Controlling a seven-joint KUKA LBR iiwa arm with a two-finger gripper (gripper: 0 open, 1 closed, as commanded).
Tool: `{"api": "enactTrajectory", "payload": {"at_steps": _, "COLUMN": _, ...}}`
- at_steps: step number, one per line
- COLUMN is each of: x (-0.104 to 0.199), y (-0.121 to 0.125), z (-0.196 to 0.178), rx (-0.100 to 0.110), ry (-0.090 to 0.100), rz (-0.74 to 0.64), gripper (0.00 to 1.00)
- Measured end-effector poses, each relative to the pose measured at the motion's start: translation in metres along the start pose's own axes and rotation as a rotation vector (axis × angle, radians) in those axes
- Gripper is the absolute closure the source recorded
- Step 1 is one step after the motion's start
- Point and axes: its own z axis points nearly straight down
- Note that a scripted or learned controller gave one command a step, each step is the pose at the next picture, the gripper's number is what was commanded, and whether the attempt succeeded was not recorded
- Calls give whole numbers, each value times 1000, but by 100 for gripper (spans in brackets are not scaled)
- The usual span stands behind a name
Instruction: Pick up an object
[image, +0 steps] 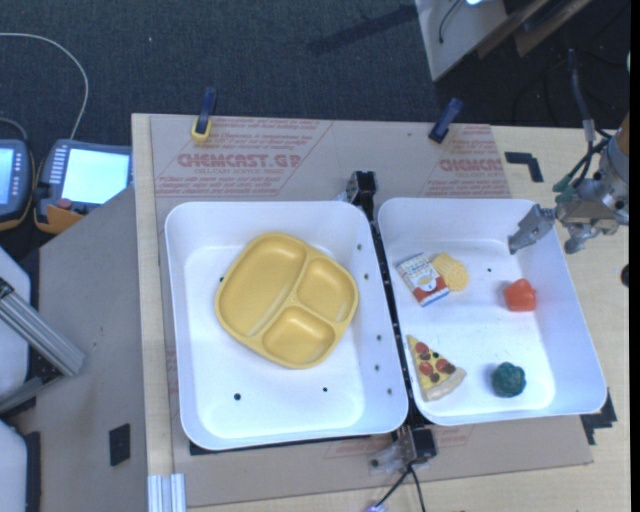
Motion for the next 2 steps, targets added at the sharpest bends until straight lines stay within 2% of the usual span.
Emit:
{"api": "enactTrajectory", "payload": {"at_steps": 1, "x": 1, "y": 2, "z": -7, "rx": -13, "ry": -3, "rz": -3, "gripper": 0}}
{"api": "enactTrajectory", "payload": {"at_steps": 2, "x": 2, "y": 4, "z": 57, "rx": -5, "ry": 0, "rz": -3, "gripper": 0}}
